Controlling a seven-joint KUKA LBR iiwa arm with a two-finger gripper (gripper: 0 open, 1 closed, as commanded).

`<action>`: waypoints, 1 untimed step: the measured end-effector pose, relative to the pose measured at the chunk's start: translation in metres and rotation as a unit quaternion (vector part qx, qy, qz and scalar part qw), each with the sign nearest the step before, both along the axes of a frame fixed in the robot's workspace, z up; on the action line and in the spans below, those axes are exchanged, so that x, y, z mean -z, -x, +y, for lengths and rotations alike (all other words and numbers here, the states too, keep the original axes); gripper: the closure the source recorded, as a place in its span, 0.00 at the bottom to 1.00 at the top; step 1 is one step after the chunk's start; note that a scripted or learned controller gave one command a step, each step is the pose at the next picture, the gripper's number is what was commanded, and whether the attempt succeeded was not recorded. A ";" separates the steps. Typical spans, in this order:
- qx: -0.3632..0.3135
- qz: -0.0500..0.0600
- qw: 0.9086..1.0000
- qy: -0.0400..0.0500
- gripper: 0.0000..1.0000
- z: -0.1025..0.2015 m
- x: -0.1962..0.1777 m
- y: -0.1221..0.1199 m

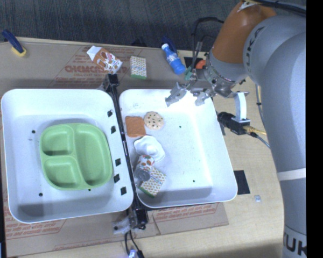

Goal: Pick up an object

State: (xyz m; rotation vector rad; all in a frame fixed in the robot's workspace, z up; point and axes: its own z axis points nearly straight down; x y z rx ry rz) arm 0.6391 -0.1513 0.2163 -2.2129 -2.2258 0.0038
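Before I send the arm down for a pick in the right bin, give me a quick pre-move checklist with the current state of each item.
1. Two-finger gripper carries nothing: ok, nothing visible between its fingers.
2. Gripper over the right white bin: ok, it sits at the far rim.
3. Gripper above a target: not ok; the round speckled cookie, orange square piece and white crumpled item all lie along the bin's left wall, away from it.
4. Targets separated: not ok; the white item touches the patterned packet.
5. Green divided tray out of the way: ok, it is in the left bin.
6. Finger opening: cannot tell.
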 end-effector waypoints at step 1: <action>0.001 -0.002 1.000 0.000 0.00 -0.014 -0.067 0.038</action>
